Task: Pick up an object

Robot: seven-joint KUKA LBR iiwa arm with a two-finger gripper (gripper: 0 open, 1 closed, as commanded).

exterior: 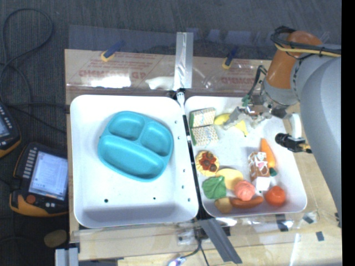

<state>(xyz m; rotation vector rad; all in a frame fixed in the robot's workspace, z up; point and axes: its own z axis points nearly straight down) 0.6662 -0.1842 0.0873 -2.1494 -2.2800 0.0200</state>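
Observation:
My gripper (247, 114) hangs low over the far part of the right bin (297, 173), at the end of the grey arm with its orange band (282, 68). Just left of it lies a yellow banana-like piece (222, 119), and another yellow bit (242, 128) sits directly beneath it; contact with either is unclear. Further down the bin are an orange carrot (267, 150), a cake slice (258, 164), a red tomato (275, 195), a pink peach (244, 190), a green leaf (214, 187) and a yellow disc (231, 175).
Two checkered blocks (203, 125) and a round pizza piece (208, 162) lie along the right bin's left wall. The left bin (89, 198) holds a blue divided plate (136, 144). A tablet and pendant (41, 176) rest off the bench at left.

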